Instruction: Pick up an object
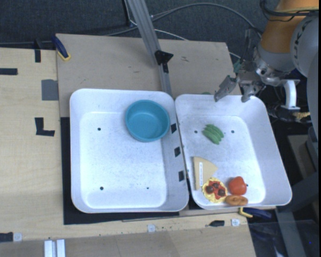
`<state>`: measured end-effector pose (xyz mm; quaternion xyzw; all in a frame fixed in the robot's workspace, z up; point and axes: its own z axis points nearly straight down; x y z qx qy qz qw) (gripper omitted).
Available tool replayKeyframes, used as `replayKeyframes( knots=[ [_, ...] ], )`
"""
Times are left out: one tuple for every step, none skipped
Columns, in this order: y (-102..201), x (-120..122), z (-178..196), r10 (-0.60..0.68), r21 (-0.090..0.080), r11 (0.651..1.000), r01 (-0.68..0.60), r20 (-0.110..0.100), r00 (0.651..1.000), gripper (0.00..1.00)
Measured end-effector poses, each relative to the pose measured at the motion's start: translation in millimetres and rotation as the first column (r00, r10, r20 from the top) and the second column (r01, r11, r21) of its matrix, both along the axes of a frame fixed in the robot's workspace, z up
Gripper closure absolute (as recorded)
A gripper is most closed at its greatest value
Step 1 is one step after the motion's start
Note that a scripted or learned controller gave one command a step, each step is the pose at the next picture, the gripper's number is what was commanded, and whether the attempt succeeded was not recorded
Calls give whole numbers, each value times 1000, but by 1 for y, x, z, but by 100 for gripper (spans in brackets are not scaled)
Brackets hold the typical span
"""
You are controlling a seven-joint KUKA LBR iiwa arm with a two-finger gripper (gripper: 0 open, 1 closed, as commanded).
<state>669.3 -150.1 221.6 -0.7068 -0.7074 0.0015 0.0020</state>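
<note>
My gripper [236, 92] hangs over the far rim of the right bin [267, 143], open, its two fingers spread with nothing between them. Below it in the right bin lies a green pea pod [213, 133], well apart from the fingers. Near the bin's front edge sit a pizza slice [208, 181], a red tomato [237, 185] and a small orange piece [236, 200]. A blue bowl [146, 120] stands upright in the far right part of the left bin [96, 159].
A slanted metal pole [150, 36] crosses above the bench and ends near the bins' shared far corner. Cables run behind the right bin. Black clips [177, 151] sit along the divide between the bins.
</note>
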Motion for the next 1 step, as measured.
replayKeyframes(
  knots=[
    [4,7,-59,0,0,1000,0,-1,1000,0]
  ],
)
